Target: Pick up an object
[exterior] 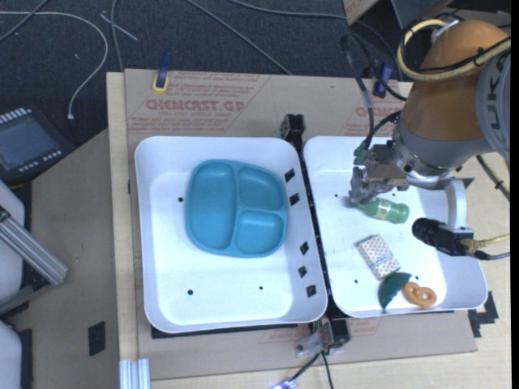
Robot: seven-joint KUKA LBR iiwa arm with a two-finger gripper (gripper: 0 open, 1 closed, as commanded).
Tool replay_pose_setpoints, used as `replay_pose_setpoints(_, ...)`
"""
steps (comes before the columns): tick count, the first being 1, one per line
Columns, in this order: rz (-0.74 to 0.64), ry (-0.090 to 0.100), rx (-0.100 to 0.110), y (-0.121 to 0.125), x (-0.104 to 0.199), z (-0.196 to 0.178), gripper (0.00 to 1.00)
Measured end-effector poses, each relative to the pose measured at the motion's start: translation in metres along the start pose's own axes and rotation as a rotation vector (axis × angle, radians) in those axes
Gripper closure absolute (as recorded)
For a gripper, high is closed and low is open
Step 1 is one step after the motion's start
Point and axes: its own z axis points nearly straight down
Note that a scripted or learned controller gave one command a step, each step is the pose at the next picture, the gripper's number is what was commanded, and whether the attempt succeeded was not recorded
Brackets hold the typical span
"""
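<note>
My gripper (367, 190) hangs low over the back half of the right bin (340, 160), under the arm's orange band. Its tip is right at the left end of a small green bottle (390, 211) that lies on its side on the bin floor. The gripper body hides where the two meet. Nearer the front of that bin lie a small patterned box (378, 254), a dark green leaf-shaped piece (394, 288) and an orange ring-shaped piece (421, 296). A blue divided plate (237, 207) rests in the left bin (162, 241).
A black divider with clips (304, 217) runs between the two bins. A black fitting with a cable (439, 235) hangs from the arm over the right bin's right side. Loose cables lie on the dark floor behind the bench.
</note>
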Motion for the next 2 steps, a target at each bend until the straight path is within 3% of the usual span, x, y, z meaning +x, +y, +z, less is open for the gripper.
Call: replay_pose_setpoints(2,0.002,-0.001,0.003,-0.033,0.095,0.017,1.00)
